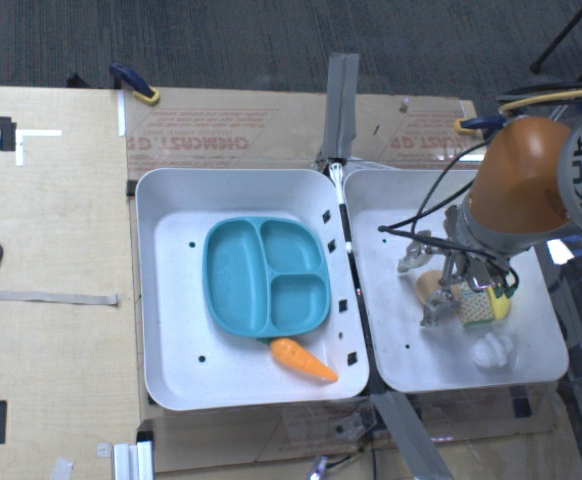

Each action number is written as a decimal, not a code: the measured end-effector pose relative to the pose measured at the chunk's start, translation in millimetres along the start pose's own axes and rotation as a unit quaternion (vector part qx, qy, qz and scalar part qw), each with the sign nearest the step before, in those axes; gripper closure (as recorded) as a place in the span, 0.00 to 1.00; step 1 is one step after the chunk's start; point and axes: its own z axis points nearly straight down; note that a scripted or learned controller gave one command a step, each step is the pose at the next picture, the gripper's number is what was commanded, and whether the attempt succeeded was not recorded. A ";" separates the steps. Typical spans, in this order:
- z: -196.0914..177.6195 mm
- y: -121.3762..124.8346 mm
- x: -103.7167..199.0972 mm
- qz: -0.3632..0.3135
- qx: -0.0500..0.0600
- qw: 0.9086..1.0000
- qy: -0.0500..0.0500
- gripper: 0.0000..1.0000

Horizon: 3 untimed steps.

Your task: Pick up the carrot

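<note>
You're seeing the carrot (pixel 303 360) lying just below the teal tray (pixel 267 276); the gripper (pixel 441 290) is hovering far right, its grip unreadable.

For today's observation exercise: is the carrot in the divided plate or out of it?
Out. The carrot lies on the left bin's floor, against the front edge of the blue plate, in none of its compartments.

Carrot (pixel 304 360): orange, tapered, lying flat in the left bin (pixel 171 368) near its front wall. Thick end touches the blue tray's (pixel 266 276) front edge; tip points right and forward.
</note>
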 end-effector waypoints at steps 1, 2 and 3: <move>-99.8 91.5 27.1 -0.087 -0.001 0.996 0.000 0.00; -201.5 49.0 31.4 0.119 0.001 0.993 -0.001 0.00; -139.7 35.3 72.9 -0.063 0.000 0.998 0.001 0.00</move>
